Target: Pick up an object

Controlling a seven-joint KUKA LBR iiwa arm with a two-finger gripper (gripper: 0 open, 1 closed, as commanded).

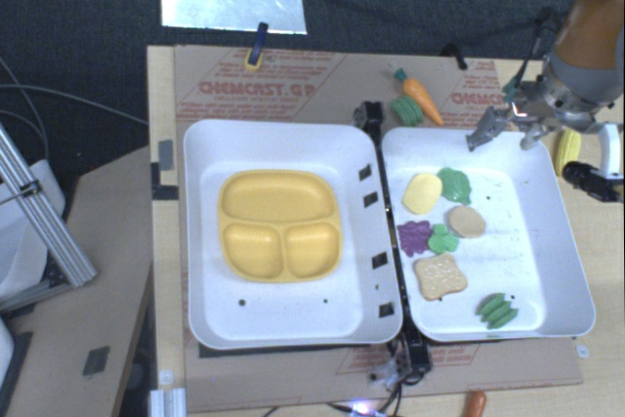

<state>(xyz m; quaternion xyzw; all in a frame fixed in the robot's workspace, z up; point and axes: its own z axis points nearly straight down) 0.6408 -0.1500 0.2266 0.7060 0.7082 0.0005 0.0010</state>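
The right bin [547, 239] holds several toy foods: a yellow piece [422, 193], a green leafy piece [454, 183], a tan round piece [467, 222], purple grapes [414, 234], a slice of toast [440, 276] and green pods [498, 310]. My gripper [505, 136] hangs over the bin's back rim, up and to the right of the leafy piece. It is open, its two fingers spread wide, and nothing sits between them.
The left bin [210, 308] carries a yellow divided tray [280, 223]. A carrot [422, 99] and a green toy [405, 111] lie on the cardboard behind the bins. A yellow corn cob [567, 149] rests beside the right bin's far right rim.
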